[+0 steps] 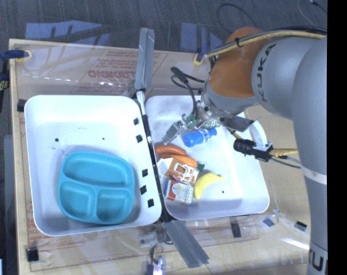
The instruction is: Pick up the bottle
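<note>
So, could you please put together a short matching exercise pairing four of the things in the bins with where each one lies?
Things:
1. tray
2. bottle
3. banana
4. carrot

Places:
A. right bin, near its front, right of the small carton
B. left bin
C. right bin, beside the divider, behind the carton
D. right bin, middle, just under the gripper

Pairs: 1-B, 2-D, 3-A, 4-C
</note>
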Tool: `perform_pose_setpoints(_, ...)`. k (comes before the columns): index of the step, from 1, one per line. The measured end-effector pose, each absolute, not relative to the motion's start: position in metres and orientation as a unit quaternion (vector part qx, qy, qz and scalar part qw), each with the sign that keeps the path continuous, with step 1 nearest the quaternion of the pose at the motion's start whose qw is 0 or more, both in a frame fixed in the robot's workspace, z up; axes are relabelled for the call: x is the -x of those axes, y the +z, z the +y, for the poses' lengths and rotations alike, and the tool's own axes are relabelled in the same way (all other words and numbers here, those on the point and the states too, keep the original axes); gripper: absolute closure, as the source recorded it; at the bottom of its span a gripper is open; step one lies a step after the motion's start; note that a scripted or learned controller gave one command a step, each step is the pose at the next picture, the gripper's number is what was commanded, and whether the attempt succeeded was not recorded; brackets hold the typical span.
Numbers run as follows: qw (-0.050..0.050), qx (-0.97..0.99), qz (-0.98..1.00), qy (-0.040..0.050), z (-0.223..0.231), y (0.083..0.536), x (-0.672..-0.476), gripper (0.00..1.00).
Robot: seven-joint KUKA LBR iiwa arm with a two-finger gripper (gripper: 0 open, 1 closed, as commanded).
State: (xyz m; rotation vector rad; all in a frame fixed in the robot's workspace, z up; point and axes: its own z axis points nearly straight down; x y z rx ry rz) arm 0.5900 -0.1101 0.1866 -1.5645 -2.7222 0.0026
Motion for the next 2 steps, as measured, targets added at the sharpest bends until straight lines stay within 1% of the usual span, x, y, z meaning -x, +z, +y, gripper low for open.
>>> perform_pose_setpoints(1,0.001,0.526,-0.851,0.0008,-0.177,0.116,-0.578,0.00)
perform_pose_setpoints(2,0.000,0.507,-0.862,0.0001,-0.179,0.093,-0.577,0.00)
